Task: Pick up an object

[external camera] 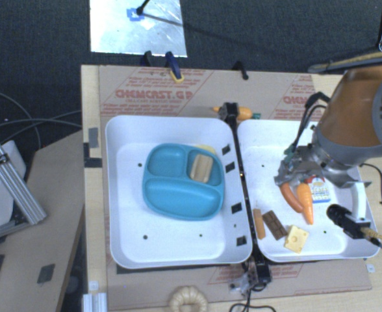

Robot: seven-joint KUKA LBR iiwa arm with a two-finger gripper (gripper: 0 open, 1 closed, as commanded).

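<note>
The right bin [262,148] holds two orange carrots [293,197] lying side by side, a small white and blue box [319,192], a brown chocolate bar [275,225], a thin tan stick [258,223] and a yellow cheese wedge [297,239]. My gripper [294,173] hangs low over the upper ends of the carrots, just left of the small box. The grey and orange arm comes in from the right and hides the bin's far right corner. Nothing is seen lifted off the bin floor.
The left bin [129,239] holds a blue divided plate [178,194] with a tan bread piece [201,168] in its upper right compartment. Black clips [233,168] sit along the shared wall between the bins. A black fitting [344,220] of the arm lies over the right bin's lower right.
</note>
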